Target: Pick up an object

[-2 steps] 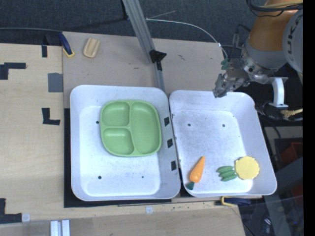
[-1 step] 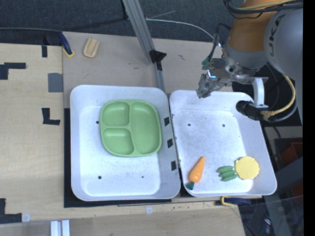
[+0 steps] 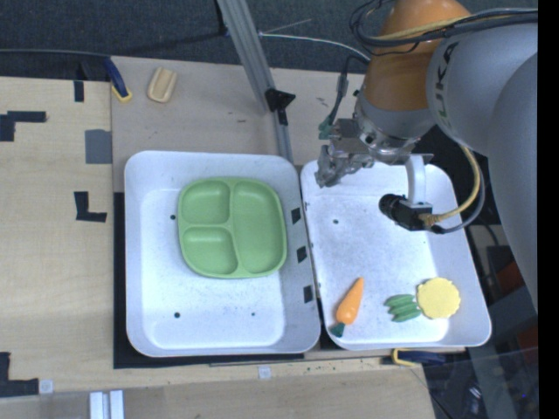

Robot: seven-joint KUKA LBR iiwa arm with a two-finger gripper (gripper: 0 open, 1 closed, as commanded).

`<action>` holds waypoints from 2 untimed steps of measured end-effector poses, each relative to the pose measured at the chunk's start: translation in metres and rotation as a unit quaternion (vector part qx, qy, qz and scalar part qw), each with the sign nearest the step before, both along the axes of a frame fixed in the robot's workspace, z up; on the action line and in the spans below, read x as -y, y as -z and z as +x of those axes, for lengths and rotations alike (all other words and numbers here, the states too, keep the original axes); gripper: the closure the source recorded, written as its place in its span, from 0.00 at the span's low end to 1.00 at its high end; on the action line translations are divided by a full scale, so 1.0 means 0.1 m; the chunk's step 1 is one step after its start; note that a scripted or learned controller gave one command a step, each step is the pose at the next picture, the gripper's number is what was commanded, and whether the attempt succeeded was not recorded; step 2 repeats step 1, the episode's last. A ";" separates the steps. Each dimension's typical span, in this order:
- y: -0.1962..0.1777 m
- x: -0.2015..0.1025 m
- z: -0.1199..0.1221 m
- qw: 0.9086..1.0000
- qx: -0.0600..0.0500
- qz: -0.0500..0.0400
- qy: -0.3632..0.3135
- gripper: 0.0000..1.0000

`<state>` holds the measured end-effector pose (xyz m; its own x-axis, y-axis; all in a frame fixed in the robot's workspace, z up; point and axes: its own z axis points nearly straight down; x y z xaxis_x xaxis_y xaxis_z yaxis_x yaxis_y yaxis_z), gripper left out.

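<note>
Your gripper (image 3: 330,175) hangs over the far left corner of the right bin (image 3: 384,251); you cannot tell how it is set. The toy carrot (image 3: 350,300) lies near the front edge, with a yellow toy (image 3: 437,298) nearby. A green divided plate (image 3: 232,227) sits in the left bin (image 3: 148,260).

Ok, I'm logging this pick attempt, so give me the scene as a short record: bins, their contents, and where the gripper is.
left bin: holds a green divided plate, upright, three compartments
right bin: holds a toy carrot near the front left corner, and a yellow toy pineapple with green leaves near the front right
gripper: over the back left corner of the right bin, far from both toys
held object: none seen at the gripper
bench beyond the bins: a small tan block
</note>
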<state>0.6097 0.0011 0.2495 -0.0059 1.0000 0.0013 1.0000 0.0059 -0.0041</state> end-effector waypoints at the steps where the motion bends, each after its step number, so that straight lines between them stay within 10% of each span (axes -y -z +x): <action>1: 0.00 -0.53 -0.02 1.000 0.001 0.000 0.000 1.00; 2: 0.00 -0.53 -0.02 1.000 0.001 0.000 0.000 1.00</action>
